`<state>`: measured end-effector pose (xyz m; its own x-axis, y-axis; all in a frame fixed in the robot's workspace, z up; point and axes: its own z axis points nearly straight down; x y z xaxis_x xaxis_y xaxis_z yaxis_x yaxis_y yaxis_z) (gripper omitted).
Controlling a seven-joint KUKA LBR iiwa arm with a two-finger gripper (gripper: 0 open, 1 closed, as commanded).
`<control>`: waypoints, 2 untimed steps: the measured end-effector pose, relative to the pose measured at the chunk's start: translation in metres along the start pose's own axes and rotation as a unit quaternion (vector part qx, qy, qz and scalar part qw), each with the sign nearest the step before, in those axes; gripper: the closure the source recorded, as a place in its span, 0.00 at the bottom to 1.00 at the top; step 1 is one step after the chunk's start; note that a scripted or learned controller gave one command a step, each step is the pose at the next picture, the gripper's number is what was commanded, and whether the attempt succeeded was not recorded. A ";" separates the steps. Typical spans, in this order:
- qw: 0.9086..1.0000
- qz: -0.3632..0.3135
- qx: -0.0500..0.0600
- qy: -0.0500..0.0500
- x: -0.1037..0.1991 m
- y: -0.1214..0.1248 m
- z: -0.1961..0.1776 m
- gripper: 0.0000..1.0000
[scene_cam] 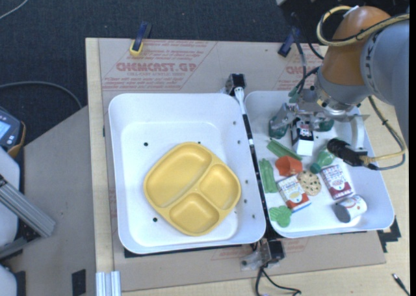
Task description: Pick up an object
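Dark carpet surrounds your worktop (162,67), a cardboard-covered board carrying two shallow white bins side by side. Your left bin (123,158) holds a yellow divided plate (192,187) near its middle, and nothing else of note. Your right bin (377,203) holds the clutter you have to choose from: a green strip (267,175) along its 9 o'clock wall, an orange-red piece (288,164) near the centre, a round cookie (311,183) just beside it, two small printed cartons (292,192) and (337,181) toward 5 o'clock, and a small grey-and-white piece (348,209) at the 5 o'clock corner. The arm comes in from 3 o'clock, and its gripper (300,125) sits low over the 12 o'clock part of the right bin, close above a small black-and-white item (303,135). You cannot tell from this angle whether the jaws are wide or narrow, since the wrist and cables crowd them. Nothing shows between them, and every item looks to be lying in the bin. So judge the task as barely begun: the approach looks made, while the grasp and the lift are both left to do.
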<state>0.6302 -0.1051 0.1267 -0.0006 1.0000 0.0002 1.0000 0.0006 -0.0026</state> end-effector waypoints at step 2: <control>1.000 0.000 -0.013 -0.001 0.000 0.007 0.009 1.00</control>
<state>0.6373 -0.1047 0.1181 -0.0013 1.0000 -0.0015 0.9997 0.0013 0.0229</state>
